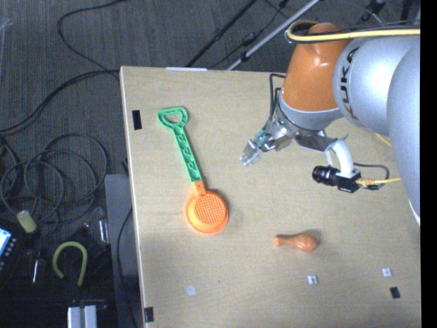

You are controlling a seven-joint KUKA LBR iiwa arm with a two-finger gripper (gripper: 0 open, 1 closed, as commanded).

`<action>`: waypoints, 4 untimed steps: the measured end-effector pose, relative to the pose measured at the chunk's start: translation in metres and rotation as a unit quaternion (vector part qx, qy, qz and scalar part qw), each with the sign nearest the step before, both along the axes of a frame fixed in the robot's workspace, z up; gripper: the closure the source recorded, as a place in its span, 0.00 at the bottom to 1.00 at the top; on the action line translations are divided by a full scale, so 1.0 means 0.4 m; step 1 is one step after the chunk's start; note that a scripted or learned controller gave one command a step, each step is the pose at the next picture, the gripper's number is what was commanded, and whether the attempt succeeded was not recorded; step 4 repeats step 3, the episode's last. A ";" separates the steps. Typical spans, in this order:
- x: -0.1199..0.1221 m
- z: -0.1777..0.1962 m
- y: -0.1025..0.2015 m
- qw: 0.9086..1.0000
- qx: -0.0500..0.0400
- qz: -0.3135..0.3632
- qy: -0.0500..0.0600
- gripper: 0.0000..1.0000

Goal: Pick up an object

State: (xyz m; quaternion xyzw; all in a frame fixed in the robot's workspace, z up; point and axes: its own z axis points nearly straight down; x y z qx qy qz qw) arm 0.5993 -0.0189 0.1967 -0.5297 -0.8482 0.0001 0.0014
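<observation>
A toy sieve spoon [193, 176] lies on the left part of the wooden bench top [273, 94]. Its green handle points toward the far side and its round orange head [207, 212] is nearer the front. A small orange drumstick-shaped toy [297, 241] lies on its side at the front middle. My gripper [251, 154] hangs over bare wood in the middle of the bench, to the right of the green handle and well behind the drumstick toy. It touches neither object, and nothing is visibly held in it.
The grey and orange arm [355, 74] covers the right rear of the bench. A small black camera [334, 176] with a yellow cable hangs by the wrist. Cables and tools [61, 183] lie on the floor off the left edge. Small black and white markers [312, 279] dot the front.
</observation>
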 end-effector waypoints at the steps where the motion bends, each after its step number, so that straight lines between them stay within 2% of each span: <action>1: 0.021 -0.036 0.136 0.992 -0.001 -0.123 0.000 1.00; 2: -0.105 -0.190 0.330 0.985 -0.002 -0.171 0.002 1.00; 3: -0.042 0.337 0.265 0.918 -0.003 -0.397 -0.001 1.00; 4: -0.042 0.337 0.265 0.918 -0.003 -0.397 -0.001 1.00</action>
